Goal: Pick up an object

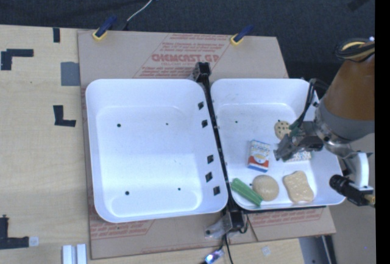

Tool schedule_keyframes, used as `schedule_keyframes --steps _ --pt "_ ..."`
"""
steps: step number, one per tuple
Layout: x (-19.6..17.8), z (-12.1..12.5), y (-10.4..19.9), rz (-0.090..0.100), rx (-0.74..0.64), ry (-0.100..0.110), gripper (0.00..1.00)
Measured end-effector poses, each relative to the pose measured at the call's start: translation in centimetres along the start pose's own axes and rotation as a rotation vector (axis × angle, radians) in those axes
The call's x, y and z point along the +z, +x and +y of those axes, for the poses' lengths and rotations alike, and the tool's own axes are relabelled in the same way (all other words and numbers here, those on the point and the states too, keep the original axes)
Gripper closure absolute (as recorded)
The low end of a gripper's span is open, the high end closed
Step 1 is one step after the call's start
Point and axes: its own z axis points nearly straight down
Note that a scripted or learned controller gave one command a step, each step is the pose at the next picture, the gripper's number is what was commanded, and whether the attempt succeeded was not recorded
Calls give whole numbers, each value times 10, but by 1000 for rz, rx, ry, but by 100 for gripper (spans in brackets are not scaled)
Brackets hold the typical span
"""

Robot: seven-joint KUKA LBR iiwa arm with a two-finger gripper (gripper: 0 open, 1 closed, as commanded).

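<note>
Several small things are gathered in the right bin (244, 93), at its near right corner. Nearest lie a green stick-like piece (246, 191) against the near rim, a round tan lump (265, 187) and a tan bread-like slab (298, 187) just beside it. Slightly farther, a small white carton (259, 155) with blue and red print is seen, and beyond it a pale spotted disc (281, 128). The claw (288, 150) hangs just right of the carton and above a pale flat item that is largely hidden; whether its tips are apart or together cannot be told. The carton is judged light and stiff but easily crushed, and is best taken across its narrow sides. The lump and slab look soft and yielding. Crowding is the hazard: neighbours nearly touch and the bin wall is close. The left bin (146, 93) lies across the divider, on brown board on the desk (36, 153).
</note>
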Motion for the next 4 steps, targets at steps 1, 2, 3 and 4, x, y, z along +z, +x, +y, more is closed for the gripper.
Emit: schedule_keyframes --steps 1,2,3,4 --pt "-103 12 93 0 -13 -20 100" --pt "9 0 66 -3 3 1 100" --pt "11 2 106 -1 -5 -6 100" --pt "20 1 21 -7 8 -7 100"
